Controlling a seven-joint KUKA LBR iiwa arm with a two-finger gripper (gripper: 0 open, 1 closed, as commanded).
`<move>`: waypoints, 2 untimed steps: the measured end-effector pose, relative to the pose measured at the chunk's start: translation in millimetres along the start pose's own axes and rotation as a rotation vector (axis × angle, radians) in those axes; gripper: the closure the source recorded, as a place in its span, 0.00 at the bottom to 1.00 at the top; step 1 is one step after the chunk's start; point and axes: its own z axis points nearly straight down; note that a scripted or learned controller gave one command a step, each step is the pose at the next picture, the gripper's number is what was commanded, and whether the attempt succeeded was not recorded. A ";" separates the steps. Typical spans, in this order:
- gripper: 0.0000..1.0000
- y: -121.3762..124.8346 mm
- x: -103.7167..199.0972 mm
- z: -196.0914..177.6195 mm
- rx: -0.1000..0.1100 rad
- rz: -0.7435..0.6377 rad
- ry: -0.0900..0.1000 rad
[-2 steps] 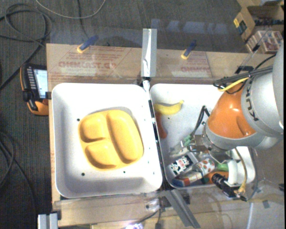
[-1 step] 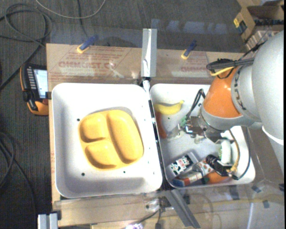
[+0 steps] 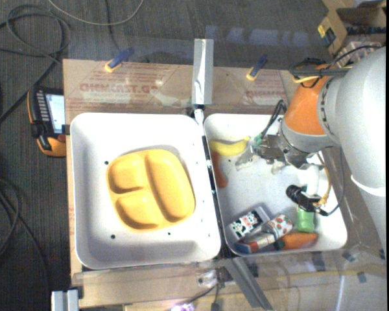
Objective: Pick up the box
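The box (image 3: 247,223), small and white with black cow patches and a blue edge, lies near the front of the right bin (image 3: 275,123), against a small bottle (image 3: 272,229). My gripper (image 3: 259,162) hangs over the back half of that bin, just right of a yellow banana (image 3: 228,147) and well behind the box. Its two pale fingers stand apart with nothing between them.
An orange carrot (image 3: 299,240) and a green piece (image 3: 305,221) lie at the right bin's front right. A reddish sausage (image 3: 219,171) rests along its left wall. The left bin (image 3: 91,131) holds a yellow divided plate (image 3: 152,188).
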 end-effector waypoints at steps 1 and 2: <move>0.00 -22.3 29.4 -1.1 -0.002 -0.123 -0.005; 0.00 -107.1 -6.3 -2.2 -0.001 -0.075 -0.002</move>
